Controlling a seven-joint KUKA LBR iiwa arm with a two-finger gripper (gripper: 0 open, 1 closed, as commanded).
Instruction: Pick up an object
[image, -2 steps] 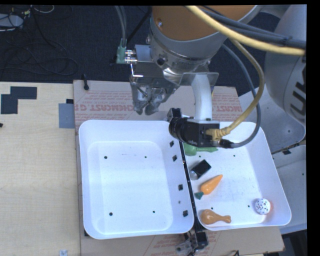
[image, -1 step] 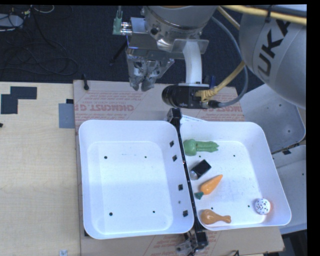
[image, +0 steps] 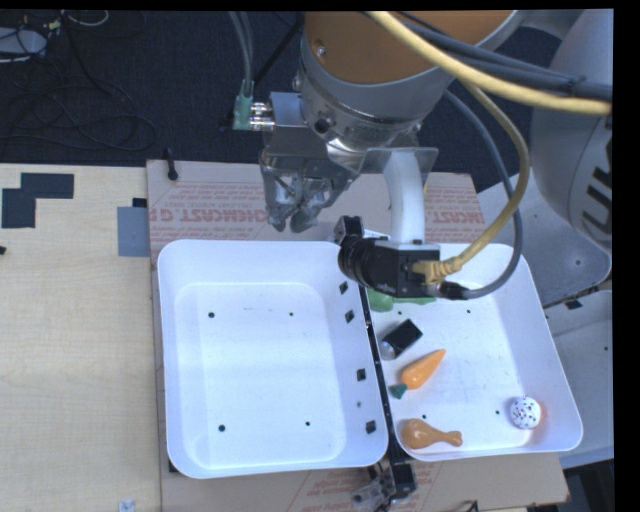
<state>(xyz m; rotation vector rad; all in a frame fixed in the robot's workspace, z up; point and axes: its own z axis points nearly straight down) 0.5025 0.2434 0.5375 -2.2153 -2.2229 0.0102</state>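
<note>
The right bin (image: 500, 300) holds several small objects. A black block (image: 403, 336) lies near the divider, with an orange carrot (image: 423, 368) just in front of it. A tan gourd-shaped toy (image: 431, 434) rests at the front edge, and a white spotted ball (image: 524, 411) sits in the front right corner. A green item (image: 381, 299) is partly hidden under a black unit (image: 385, 266) mounted on the arm. My gripper (image: 296, 212) hangs above the back rim of the left bin (image: 255, 370), away from all these objects.
The arm's grey body and orange band (image: 400, 40) fill the upper middle, with yellow and grey cables (image: 500, 230) looping over the back of the right bin. Cardboard (image: 215, 205) lies under both bins, and a wooden bench (image: 70, 350) spreads to the left.
</note>
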